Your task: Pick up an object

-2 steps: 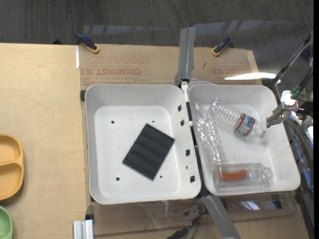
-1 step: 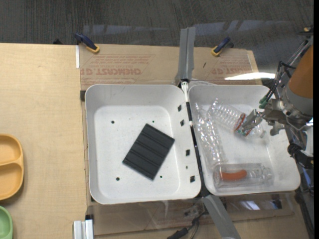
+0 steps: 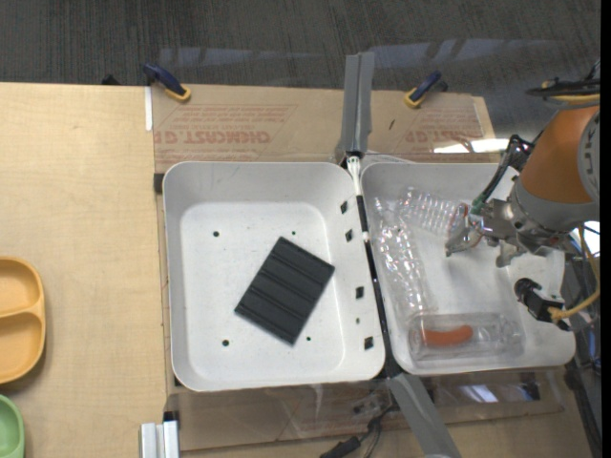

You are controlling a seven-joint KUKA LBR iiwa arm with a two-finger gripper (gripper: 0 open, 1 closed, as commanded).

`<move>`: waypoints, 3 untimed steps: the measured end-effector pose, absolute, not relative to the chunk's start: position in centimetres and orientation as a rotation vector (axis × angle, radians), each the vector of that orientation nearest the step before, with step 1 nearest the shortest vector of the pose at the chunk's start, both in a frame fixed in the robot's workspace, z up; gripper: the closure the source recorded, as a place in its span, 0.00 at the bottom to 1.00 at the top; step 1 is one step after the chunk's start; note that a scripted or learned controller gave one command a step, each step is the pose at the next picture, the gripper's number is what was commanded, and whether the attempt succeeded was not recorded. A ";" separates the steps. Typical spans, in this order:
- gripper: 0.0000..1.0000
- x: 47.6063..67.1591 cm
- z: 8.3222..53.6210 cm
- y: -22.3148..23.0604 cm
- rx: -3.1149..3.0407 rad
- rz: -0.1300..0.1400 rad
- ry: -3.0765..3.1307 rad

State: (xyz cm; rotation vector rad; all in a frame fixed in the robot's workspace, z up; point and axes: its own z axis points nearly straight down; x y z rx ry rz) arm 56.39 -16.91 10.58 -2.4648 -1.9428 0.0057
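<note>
A pale wooden bench (image 3: 76, 179) fills the left and middle of the view, with dark grey carpet (image 3: 286, 17) beyond its far edge. A sheet of brown cardboard (image 3: 248, 127), held by two clamps (image 3: 167, 81) at its far edge, lies under two white bins. The left bin (image 3: 191, 198) holds a black ribbed slab (image 3: 284, 289), lying flat and turned at a slant near the middle of the floor. The right bin (image 3: 544, 351) holds clear plastic bottles (image 3: 401, 256) along its left side and a clear container with an orange item inside (image 3: 458, 335) at its near edge. The arm (image 3: 563, 175) reaches in from the right, its orange band above the wrist, and the gripper (image 3: 470, 229) hangs over the right bin's far half beside the bottles; whether its fingers are parted or closed cannot be told. An orange divided plate (image 3: 19, 318) and a green dish (image 3: 8, 427) sit at the bench's left edge.
</note>
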 end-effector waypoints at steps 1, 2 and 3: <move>0.00 61.8 10.8 -17.0 -2.343 0.013 -2.080; 0.00 64.6 8.3 -20.2 -2.078 0.031 -2.277; 0.00 53.4 15.3 -19.4 -2.251 0.001 -2.191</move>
